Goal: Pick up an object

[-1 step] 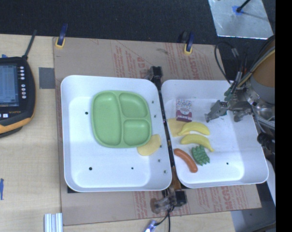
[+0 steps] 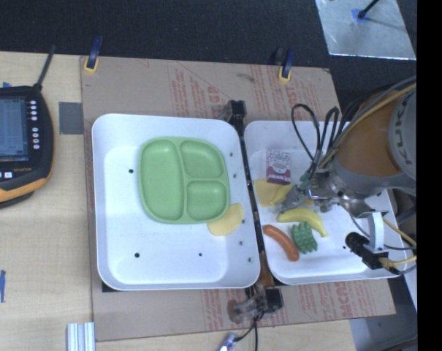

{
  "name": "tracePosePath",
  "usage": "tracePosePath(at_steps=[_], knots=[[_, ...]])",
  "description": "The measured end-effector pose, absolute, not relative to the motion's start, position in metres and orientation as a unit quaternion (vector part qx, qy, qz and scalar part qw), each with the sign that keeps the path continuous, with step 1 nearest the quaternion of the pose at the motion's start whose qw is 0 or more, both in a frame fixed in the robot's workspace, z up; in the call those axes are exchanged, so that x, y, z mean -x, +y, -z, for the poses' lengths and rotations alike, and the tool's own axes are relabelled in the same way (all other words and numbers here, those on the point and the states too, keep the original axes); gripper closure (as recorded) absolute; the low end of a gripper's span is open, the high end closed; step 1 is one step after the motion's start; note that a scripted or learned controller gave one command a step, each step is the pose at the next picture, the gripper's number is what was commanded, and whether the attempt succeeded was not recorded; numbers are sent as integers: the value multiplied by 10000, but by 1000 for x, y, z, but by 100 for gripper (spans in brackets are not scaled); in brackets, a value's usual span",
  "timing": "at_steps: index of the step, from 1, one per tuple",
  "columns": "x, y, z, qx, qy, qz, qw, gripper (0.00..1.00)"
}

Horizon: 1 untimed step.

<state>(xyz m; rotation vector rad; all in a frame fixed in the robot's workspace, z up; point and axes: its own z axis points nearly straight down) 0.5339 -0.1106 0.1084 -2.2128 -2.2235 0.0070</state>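
Note:
My gripper (image 2: 306,194) hangs low over the right bin (image 2: 319,270), reaching in from the right. Just under and beside it lie a yellow banana (image 2: 303,217) and a pale yellow piece (image 2: 267,191). A green broccoli-like toy (image 2: 305,237) and an orange-red sausage (image 2: 280,241) rest nearer the front. A red and white packet (image 2: 279,166) lies toward the back of that bin. The gripper's own body hides whatever is between its tips.
The left bin (image 2: 118,262) holds a green divided plate (image 2: 183,179) and a yellow slice (image 2: 226,220) by its right wall. A teach pendant (image 2: 12,145) sits far left. Black cables (image 2: 313,134) loop above the gripper.

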Motion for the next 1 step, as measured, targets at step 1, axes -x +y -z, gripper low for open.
tracePosePath(at_steps=[1], knots=[[-589,-103,-92,7049,-7093,-19,9,0]])
